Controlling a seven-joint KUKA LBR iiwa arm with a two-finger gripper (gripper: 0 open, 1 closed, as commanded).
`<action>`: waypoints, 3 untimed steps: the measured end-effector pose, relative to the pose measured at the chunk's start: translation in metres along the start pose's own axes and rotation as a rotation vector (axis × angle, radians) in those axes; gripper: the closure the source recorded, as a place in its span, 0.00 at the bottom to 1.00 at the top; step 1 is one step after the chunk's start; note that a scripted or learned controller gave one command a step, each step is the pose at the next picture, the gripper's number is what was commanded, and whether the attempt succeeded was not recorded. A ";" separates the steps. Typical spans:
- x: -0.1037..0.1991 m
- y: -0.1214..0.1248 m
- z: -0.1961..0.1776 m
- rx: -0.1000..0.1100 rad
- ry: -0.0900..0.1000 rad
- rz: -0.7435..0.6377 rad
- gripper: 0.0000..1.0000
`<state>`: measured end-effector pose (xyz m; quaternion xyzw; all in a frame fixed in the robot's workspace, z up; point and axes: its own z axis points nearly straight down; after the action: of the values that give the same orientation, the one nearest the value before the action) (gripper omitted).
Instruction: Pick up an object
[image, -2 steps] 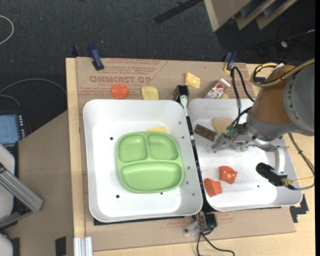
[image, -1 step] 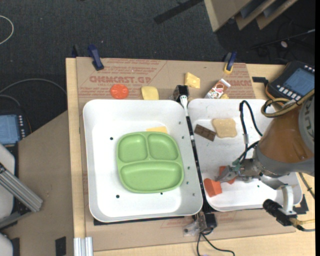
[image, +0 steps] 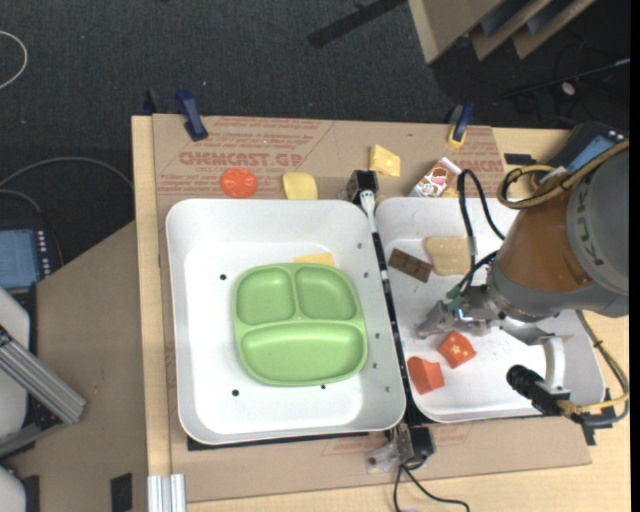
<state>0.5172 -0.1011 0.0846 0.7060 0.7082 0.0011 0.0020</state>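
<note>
My gripper (image: 447, 317) hangs low over the middle of the right bin (image: 560, 395), at the end of the grey and orange arm (image: 545, 255) that reaches in from the right. Just below it lies a red cube with a yellow spot (image: 457, 349), and an orange-red piece (image: 426, 374) sits nearer the bin's front left corner. A brown block (image: 408, 264) and a tan block (image: 447, 253) rest toward the back of the same bin. Nothing is visibly held.
The left bin (image: 200, 300) holds a green divided plate (image: 298, 325) with a yellow piece (image: 315, 260) behind it. Beyond the bins lie an orange disc (image: 238, 182), two yellow pieces (image: 299, 186) and a small red-white packet (image: 435, 181). Cables loop over the right bin's back.
</note>
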 end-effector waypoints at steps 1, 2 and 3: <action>0.005 -0.040 0.000 0.010 0.004 0.004 0.00; 0.004 -0.015 0.000 0.002 -0.001 0.002 0.00; -0.057 0.034 0.000 -0.002 -0.004 0.005 0.00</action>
<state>0.5512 -0.1576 0.0851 0.7078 0.7064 0.0004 0.0041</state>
